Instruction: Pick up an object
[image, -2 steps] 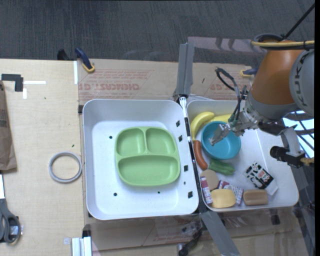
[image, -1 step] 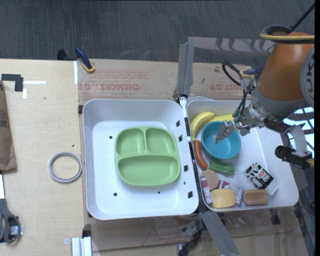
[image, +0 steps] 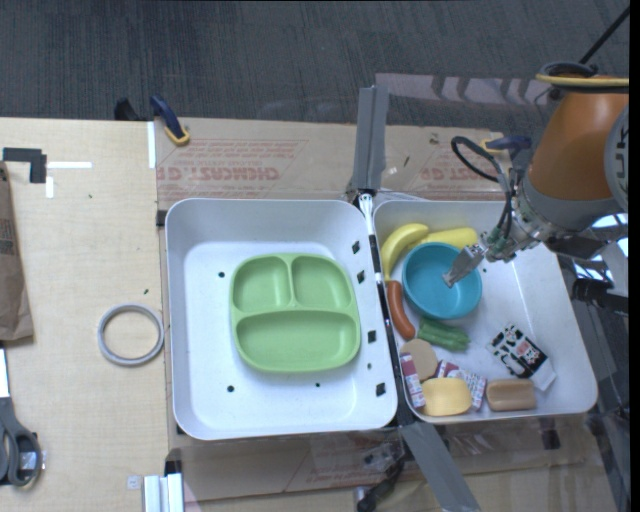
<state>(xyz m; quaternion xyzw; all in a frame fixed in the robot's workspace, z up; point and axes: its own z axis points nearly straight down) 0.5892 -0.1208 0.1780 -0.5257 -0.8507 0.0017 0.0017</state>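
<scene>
You look down at light wooden bench (image: 80, 260), dark grey carpet (image: 250, 50) beyond its far edge. Cardboard sheet (image: 250, 160) with red print lies flat on bench, far side. Roll of tape (image: 131, 333) sits near left, brown paper bag (image: 12, 260) at left edge. Blue clamp (image: 170, 118) grips bench's far edge. Grey metal post (image: 366, 140) stands upright mid-bench. Light even, soft shadows.

One fixed camera looks down at a slant (from above) on both white bins (image: 180, 330).
</scene>
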